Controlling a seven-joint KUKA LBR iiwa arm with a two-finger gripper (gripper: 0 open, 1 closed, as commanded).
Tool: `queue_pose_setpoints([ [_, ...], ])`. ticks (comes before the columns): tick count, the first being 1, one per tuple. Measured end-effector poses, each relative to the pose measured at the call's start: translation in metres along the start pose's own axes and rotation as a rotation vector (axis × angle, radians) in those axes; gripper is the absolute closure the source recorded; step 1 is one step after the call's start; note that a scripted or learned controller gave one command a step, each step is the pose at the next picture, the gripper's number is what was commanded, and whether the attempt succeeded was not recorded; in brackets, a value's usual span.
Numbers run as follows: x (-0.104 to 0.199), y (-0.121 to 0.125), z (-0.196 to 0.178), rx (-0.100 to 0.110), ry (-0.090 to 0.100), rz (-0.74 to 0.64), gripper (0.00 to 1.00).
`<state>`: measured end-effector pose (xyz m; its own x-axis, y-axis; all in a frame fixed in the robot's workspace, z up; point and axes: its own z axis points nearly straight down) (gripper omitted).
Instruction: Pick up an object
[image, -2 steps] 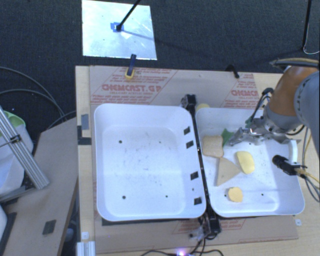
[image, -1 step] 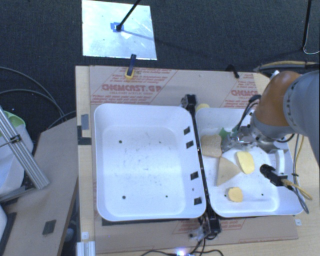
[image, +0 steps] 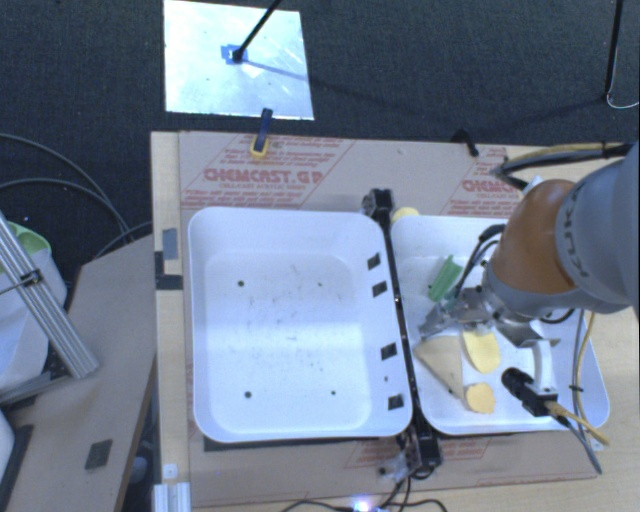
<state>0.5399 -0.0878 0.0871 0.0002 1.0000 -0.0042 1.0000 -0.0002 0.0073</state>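
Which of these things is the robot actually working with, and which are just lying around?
Part of the job: the hand, the right bin, and in it the green piece, yellow slice, orange-yellow piece and pale wedge.

Just lying about: the left bin, cardboard sheet, shiny plate, yellow clip.
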Motion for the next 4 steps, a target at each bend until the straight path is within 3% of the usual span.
queue_pose_setpoints([
  [1, 0.079, 0.025, -0.104, -0.006, 0.007, -0.013, 0.0],
  [2, 0.216, -0.056, -0.119, 0.008, 0.01, -0.018, 0.0],
  [3, 0.103, -0.044, -0.145, 0.002, 0.0, 0.009, 0.0],
  [4, 0.062, -0.053, -0.095, 0.01, 0.003, 0.004, 0.0],
])
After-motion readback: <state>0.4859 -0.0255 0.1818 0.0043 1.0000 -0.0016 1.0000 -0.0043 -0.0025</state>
